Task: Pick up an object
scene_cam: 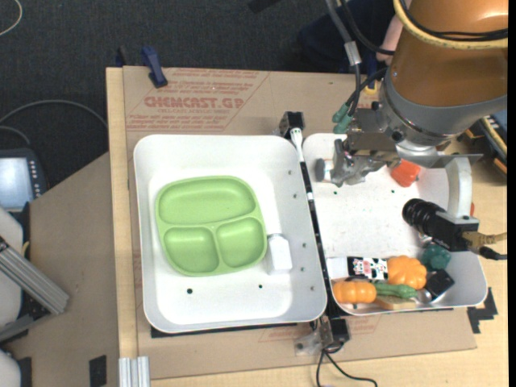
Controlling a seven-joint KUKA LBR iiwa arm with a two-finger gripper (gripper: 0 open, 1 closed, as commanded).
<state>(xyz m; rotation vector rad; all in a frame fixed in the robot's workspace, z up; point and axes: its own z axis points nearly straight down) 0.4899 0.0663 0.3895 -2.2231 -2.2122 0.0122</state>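
Brown cardboard sheet (201, 103) covers the bench, two white bins on it side by side. Right bin (363, 216), near edge: loose objects bunched together, namely an orange pumpkin-like toy (405, 272), a flatter orange piece (355, 291) beside it, a black-and-white patched block (367, 267) just behind that, a dark green piece (436, 256) and a small black piece (440, 283) toward the near right corner. All of these sit well apart from the gripper. Left bin (153, 160) holds a green three-compartment plate (211, 224), compartments bare, with a small white block (279, 252) just beside its right rim. Mid right bin floor is bare white. Far end of right bin: gripper (348, 170) is low near the left wall; cannot tell if it is wide or narrow, nothing visibly held. A red-orange piece (405, 172) lies near it on its right, partly under the arm, not touching the gripper. Blue clip (154, 65) at the far left cardboard corner.
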